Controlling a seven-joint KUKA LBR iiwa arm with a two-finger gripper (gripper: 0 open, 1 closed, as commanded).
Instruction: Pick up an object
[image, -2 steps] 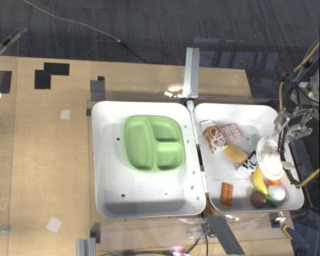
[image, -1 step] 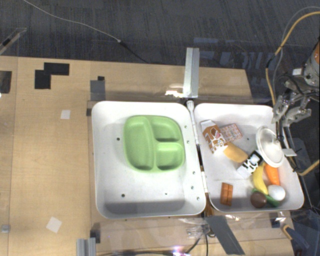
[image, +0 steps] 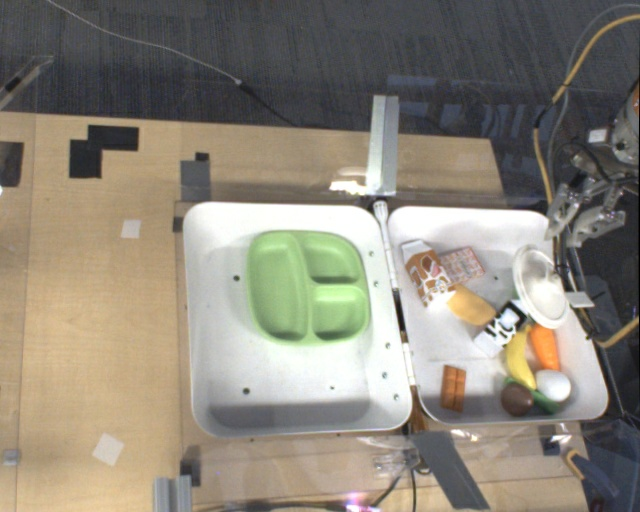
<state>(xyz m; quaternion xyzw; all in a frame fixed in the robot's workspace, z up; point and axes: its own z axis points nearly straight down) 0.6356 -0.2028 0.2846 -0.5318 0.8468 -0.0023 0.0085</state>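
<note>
Tool (image: 585, 212) above bin corner — bowl (image: 540, 283) just beside

You're looking down on a pale wooden bench (image: 90, 330) carrying two shallow white bins pressed side by side, the left bin (image: 215, 390) and the right bin (image: 430, 395), their inner rims meeting along the middle. Black patches (image: 100, 148) mark the wood near its far left corner, and small pale squares (image: 130, 229) lie flat on the open surface to the left. A grey metal upright (image: 384, 140) stands just behind the seam between the bins.
</note>
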